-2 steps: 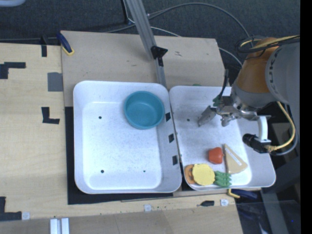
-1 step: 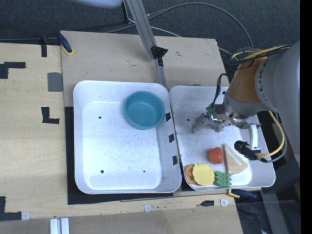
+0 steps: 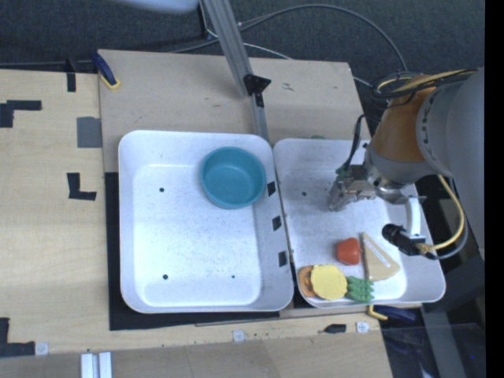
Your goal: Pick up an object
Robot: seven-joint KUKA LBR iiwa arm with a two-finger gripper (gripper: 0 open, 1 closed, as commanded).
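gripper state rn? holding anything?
Gripper: cannot be told whether open or closed. It sits low over the bare floor of the right bin, nothing visibly held; the red object lies apart from it.

left bin (image 3: 150, 235): shallow white plastic, faint grey speckle, few small dark dots on floor
right bin (image 3: 307, 211): shallow white plastic, same faint speckle
bowl (image 3: 232, 177): round teal-blue plastic, plain, no pattern
red piece (image 3: 348, 250): small rounded toy, solid orange-red
yellow piece (image 3: 328, 282): round flat toy, yellow, orange rim at left edge
green piece (image 3: 361, 290): small toy, bright green
wedge (image 3: 379, 263): triangular toy, pale tan, lighter cream edge
arm (image 3: 437, 128): grey casing, orange band above wrist
gripper (image 3: 344, 195): metallic grey
bench top (image 3: 47, 179): light tan wood, black tape marks
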